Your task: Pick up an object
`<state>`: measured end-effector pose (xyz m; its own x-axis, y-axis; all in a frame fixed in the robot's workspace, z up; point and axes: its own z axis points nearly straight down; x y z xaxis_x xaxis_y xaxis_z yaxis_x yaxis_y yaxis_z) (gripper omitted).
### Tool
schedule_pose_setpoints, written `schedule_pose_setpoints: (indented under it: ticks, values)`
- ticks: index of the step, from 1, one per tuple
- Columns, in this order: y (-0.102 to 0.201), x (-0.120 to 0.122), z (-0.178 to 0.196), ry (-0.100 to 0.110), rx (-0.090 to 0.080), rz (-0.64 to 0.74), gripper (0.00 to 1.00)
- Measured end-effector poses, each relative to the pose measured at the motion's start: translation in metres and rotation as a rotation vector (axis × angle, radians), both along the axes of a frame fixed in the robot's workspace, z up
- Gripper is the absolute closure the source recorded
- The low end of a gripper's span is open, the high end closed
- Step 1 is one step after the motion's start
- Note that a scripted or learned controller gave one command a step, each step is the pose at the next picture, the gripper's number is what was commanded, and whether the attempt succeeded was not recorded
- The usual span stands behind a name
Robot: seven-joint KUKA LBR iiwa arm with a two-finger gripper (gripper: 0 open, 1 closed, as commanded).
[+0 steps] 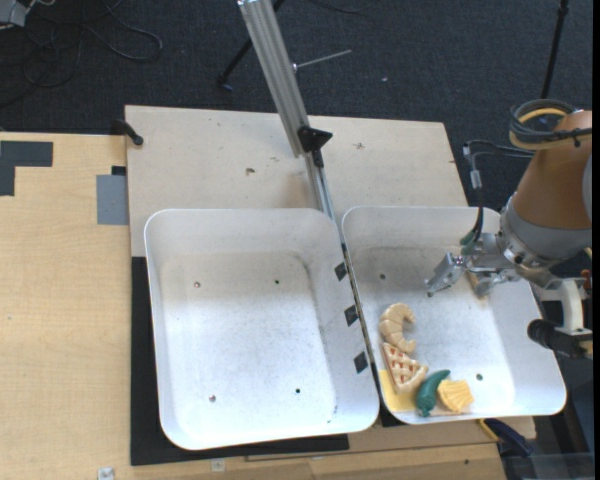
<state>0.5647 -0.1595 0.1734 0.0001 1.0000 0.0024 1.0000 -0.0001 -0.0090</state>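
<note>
On the counter [230, 158] the left bin [180, 258] lies at 9 o'clock of the right bin [520, 388]. In the right bin, a croissant [399, 325] and waffle [404, 367] sit along its left wall, a green piece [428, 391] and yellow piece [455, 396] at 6 o'clock. The hand [460, 273] hangs at 1 o'clock of the croissant, fingers spread, pinching nothing.

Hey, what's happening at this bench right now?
A robot arm reaches into the right bin, its gripper above the bin floor with nothing seen between its fingers. The toys sit along the bin's near-left side: a croissant, a waffle piece, a green item and a yellow one. Nothing is picked up yet.
</note>
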Motion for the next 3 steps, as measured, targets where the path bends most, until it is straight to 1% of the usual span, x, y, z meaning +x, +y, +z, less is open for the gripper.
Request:
schedule_pose_setpoints:
  ticks: [1,2,3]
  values:
    - [-0.008,0.002,-0.052,-0.001,-0.001,-0.001,0.00]
    - [-0.008,0.003,-0.083,-0.007,-0.002,-0.003,0.00]
    - [-0.009,0.003,-0.072,-0.007,-0.001,-0.008,1.00]
